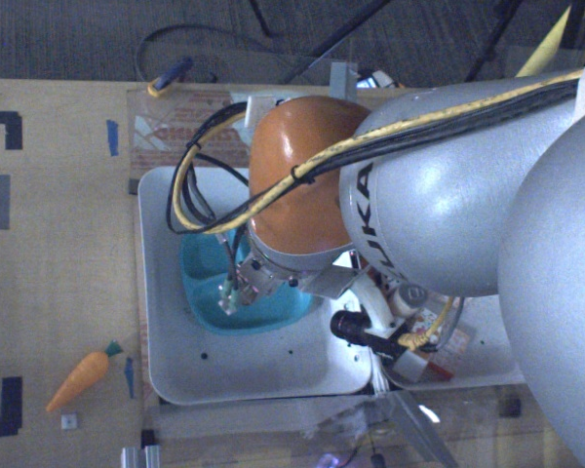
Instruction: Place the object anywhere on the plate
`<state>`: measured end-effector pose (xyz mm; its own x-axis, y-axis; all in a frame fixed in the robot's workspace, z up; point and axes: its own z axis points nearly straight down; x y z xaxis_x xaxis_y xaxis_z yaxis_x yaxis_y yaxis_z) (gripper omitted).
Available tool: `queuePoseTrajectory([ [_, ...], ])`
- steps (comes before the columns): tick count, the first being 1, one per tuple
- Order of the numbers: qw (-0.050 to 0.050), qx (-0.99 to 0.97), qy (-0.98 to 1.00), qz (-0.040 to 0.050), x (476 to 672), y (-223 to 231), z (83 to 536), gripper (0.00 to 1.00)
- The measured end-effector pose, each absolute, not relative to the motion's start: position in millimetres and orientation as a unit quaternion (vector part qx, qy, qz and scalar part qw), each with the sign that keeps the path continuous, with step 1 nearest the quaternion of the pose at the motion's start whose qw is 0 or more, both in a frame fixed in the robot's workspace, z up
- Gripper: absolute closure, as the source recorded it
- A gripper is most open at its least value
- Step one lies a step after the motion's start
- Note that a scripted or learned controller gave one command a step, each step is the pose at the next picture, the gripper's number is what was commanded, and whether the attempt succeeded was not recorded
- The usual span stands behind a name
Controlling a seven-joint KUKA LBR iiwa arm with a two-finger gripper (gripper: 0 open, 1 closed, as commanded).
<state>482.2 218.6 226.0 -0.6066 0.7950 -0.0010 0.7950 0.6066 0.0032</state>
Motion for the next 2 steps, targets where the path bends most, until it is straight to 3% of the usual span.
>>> queuePoseTrajectory([
  [1,0.001,0.489,0.872,0.0005,479.7,157,265,1.00],
  [2,-0.001,0.499,0.867,-0.0007,478.3,214,172,1.00],
])
